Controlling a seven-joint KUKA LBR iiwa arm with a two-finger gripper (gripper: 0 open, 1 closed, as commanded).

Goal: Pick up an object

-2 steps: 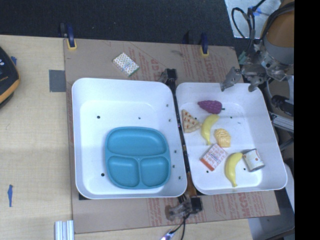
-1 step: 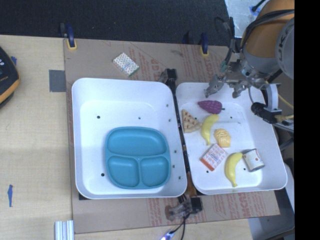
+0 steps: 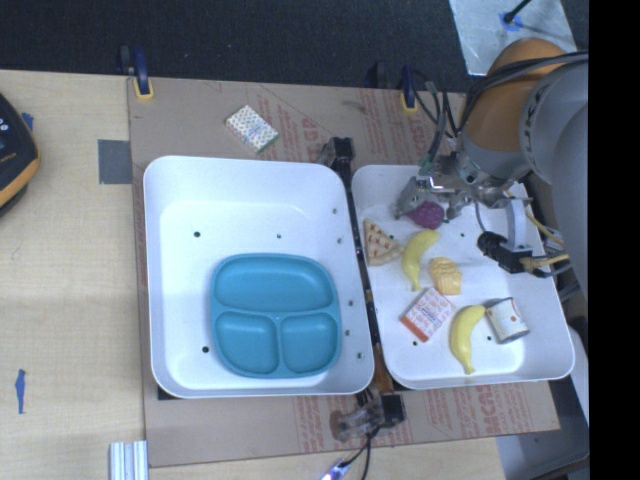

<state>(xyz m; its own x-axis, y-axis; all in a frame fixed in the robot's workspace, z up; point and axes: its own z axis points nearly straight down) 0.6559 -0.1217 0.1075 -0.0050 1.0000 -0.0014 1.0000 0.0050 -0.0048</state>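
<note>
Two white bins side by side on table [image 3: 70, 268]. Left bin [image 3: 250, 193]: blue three-compartment tray [image 3: 275, 313] toward 6 o'clock. Right bin [image 3: 540, 363]: purple object [image 3: 429, 213] at 11 o'clock, directly under pincer [image 3: 432, 193]. Pincer low over purple object, apparently touching; cannot tell whether clamped, apart or together. Waffle-like wedge [image 3: 379, 240] at 9 o'clock edge. Yellow banana [image 3: 417, 256] just beside it, small yellow lump [image 3: 446, 275] near centre. Red-and-white packet [image 3: 427, 314] toward 7 o'clock, second banana [image 3: 464, 336] at 6 o'clock, small white box [image 3: 506, 320] just beside it. Patterned packet [image 3: 251, 127] on cardboard, 12 o'clock of left bin.
</note>
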